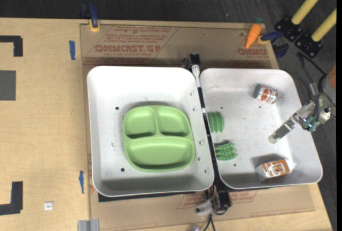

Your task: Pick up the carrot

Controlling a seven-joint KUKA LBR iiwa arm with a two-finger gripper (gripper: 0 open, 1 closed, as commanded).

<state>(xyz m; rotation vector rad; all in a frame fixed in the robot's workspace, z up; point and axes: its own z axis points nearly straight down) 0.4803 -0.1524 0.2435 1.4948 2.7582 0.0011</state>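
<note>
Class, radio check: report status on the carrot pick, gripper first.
Gripper low over right bin, nothing between its fingers. Carrot outside the bins, on the board beyond the right bin's far rim. Can lies between gripper and carrot.

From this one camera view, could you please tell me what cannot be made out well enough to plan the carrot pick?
- Gripper: too small and blurred to tell open from shut.
- Arm: cut off by the right edge.
- Can and carton in the right bin: labels too small to read.
- Carrot: lies outside the bins on the board; small, its lower end blends into the print.
</note>
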